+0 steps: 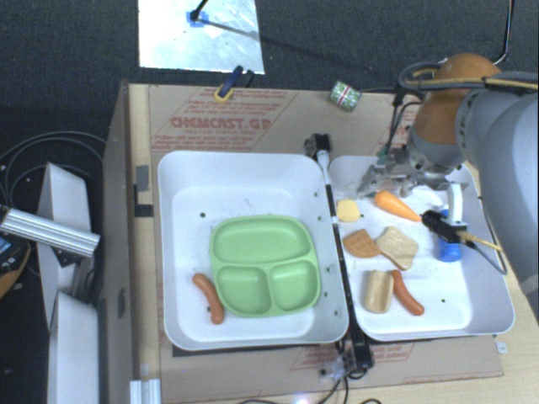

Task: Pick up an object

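Foil sheet (200,23) (perhaps), black cables (50,154)

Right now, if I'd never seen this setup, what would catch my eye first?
Probably the green divided tray in the left bin, with a sausage beside it. Then the toy foods in the right bin, where the grey arm's claw hovers near a carrot.

Two bins of smooth white plastic with a faint sheen are seen, the left bin (181,225) and the right bin (472,297). A divided tray (264,263) of matt green plastic is held in the left one. The bench top (236,120) is covered with brown printed cardboard, dull and flat. At twelve o'clock a crinkled, shiny foil sheet (198,23) is laid on rough dark carpet (59,49).
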Controlling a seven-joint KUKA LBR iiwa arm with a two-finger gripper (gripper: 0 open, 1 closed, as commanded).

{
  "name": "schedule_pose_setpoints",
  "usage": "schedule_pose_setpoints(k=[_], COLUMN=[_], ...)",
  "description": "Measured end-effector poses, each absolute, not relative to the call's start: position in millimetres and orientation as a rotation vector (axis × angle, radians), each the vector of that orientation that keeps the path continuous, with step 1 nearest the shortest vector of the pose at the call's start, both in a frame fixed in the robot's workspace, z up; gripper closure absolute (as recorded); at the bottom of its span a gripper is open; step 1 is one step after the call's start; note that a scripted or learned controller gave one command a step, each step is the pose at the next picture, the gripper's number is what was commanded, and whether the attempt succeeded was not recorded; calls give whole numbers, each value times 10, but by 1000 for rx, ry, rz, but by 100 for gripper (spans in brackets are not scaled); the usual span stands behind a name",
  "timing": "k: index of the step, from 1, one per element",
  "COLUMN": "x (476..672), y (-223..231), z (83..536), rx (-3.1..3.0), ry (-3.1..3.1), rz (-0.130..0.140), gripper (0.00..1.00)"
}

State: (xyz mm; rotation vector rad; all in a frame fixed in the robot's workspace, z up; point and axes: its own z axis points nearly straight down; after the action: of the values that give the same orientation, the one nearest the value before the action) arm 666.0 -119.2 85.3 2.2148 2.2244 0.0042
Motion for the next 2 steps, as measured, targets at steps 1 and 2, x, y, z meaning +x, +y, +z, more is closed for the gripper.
schedule_pose_setpoints(k=[1,2], x=[6669,6086], y=[-1196,-1781], z=[966,1229], rx=[2210,2218], ry=[2225,2221], rz=[6,1], gripper=[100,100])
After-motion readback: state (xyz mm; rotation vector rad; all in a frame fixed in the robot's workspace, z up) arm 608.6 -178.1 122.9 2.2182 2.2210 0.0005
